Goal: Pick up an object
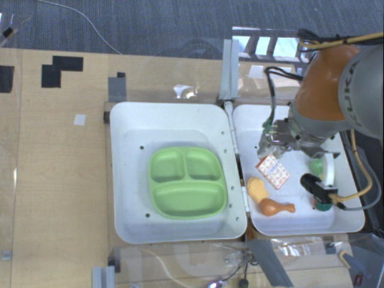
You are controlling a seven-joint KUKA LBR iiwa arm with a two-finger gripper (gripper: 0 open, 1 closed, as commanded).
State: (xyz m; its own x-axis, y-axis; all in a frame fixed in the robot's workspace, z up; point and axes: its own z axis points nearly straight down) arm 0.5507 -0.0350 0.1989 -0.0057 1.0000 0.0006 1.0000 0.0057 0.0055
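Note:
My gripper [270, 147] hangs over the middle of the right bin [348, 224], under the grey wrist with the orange band. Directly below it is a small red-and-white checkered packet [275, 172], tilted, with its upper corner right at the gripper's tip; I cannot tell whether the two touch. In front of the packet, near the bin's front-left corner, lie a yellow rounded piece [256, 188] and an orange toy drumstick [276, 207]. A green object [316, 165] is partly hidden by the arm's hardware on the bin's right side.
The left bin [129, 161] holds a green divided plate [188, 182] at its middle. A metal divider [235, 161] separates the two bins. The wooden bench [54, 179] stretches to the left.

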